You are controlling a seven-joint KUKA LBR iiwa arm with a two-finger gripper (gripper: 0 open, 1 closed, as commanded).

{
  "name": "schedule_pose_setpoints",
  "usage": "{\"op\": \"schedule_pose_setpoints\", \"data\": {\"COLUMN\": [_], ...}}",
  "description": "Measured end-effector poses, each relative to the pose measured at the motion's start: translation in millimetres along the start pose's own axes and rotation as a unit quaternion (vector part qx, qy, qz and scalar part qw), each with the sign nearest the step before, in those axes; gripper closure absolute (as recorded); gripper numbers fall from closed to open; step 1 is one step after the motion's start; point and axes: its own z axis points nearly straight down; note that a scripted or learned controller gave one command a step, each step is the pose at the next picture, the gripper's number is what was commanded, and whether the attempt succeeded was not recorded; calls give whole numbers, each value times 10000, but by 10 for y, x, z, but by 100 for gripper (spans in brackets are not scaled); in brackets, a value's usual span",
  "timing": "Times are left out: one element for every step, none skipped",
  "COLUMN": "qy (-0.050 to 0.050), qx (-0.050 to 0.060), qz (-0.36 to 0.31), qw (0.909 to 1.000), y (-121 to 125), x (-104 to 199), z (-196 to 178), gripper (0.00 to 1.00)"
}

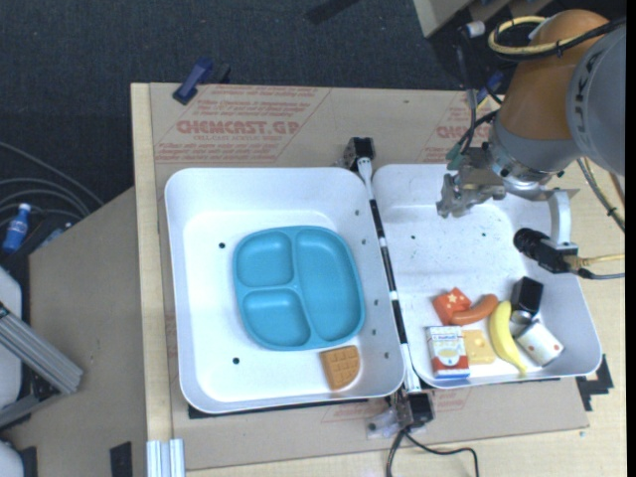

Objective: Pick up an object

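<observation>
My pincer hangs over the upper part of the right bin, above bare white floor, and I cannot tell how it is set from this angle. The things I might lift sit well apart from it, bunched in that bin's lower corner — a banana, an orange sausage touching a red piece, a small carton, a yellow cheese slice and a white cup. In the left bin lies a blue divided plate, with a waffle just beside its lower edge.
</observation>
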Motion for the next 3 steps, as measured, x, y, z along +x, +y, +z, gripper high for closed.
{"op": "schedule_pose_setpoints", "data": {"qy": [-1, -3, 0], "qx": [10, 12, 9], "qz": [2, 10, 11], "qw": [10000, 10000, 10000], "y": [-6, -497, -493], "x": [-3, -199, -195], "z": [8, 1011, 911], "gripper": [0, 0, 100]}}
